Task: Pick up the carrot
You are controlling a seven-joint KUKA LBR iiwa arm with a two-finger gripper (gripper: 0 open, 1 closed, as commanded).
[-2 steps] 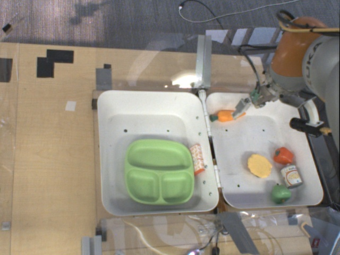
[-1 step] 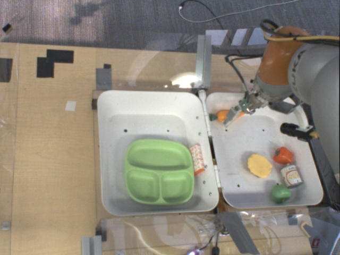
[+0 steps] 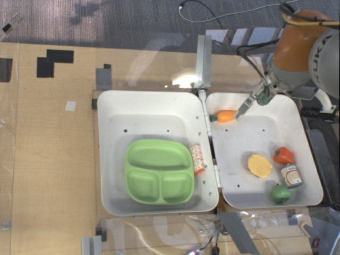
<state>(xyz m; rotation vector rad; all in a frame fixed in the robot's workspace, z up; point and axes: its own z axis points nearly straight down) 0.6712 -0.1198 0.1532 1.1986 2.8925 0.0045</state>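
1. Across the left of the wooden worktop [image 3: 48, 142] lie black angular marks and a small pale square; nothing stands on this part.

2. Next comes the left bin [image 3: 111, 105], shallow and white. A green divided tray [image 3: 159, 170] sits in its middle with its compartments facing up, and a small striped packet [image 3: 197, 158] lies just beside the tray's right edge, against the wall between the bins.

3. A grey metal post [image 3: 204, 62] rises behind the seam where the two bins meet, probably part of the frame that keeps them in place.

4. At the top left of the right bin [image 3: 303, 137] lies the carrot [image 3: 225, 116], on its side with its green end towards the dividing wall. It is near that wall, which could crowd a grasp from that side.

5. The claw [image 3: 240, 111] reaches down at a slant from the upper right, its tip just at the carrot's right end. I cannot tell how it is set, nor whether it has the carrot.

6. Well apart, in the bin's lower right, sit a yellow round piece [image 3: 260, 166], a red pepper [image 3: 283, 155], a small can [image 3: 291, 176] and a green vegetable [image 3: 280, 194].

7. Beyond the worktop is grey carpet [image 3: 133, 9] with a cable [image 3: 234, 12] trailing over it.
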